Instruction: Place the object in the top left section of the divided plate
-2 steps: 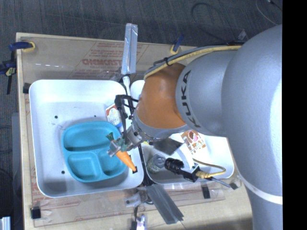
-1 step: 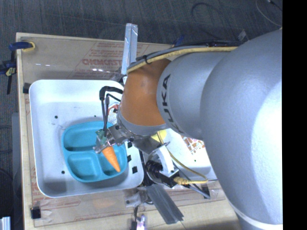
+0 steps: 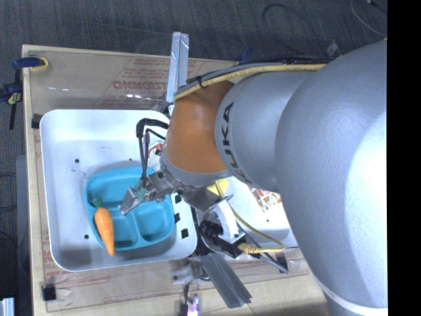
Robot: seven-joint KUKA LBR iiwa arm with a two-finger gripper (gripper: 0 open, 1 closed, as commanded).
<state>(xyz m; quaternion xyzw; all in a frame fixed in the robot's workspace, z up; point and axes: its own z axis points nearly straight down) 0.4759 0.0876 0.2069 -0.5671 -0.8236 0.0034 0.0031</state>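
Observation:
A blue divided plate [image 3: 155, 226] lies in the left white bin [image 3: 62, 150]. An orange carrot [image 3: 104, 230] rests on the plate's near-left edge, its tip pointing toward the bin's front wall. My gripper [image 3: 133, 200] hangs low over the middle of the plate, just up and to the right of the carrot and apart from it. Nothing shows in the gripper. The orange-banded wrist [image 3: 194, 133] and the arm cover the plate's right side.
The grey arm hides most of the right bin [image 3: 279, 226]; a yellow item [image 3: 221, 188] and a patterned piece [image 3: 266, 200] peek out beside it. A metal upright [image 3: 177, 64] stands behind the bins. Clamps [image 3: 26, 63] sit at the bench's far-left corner.

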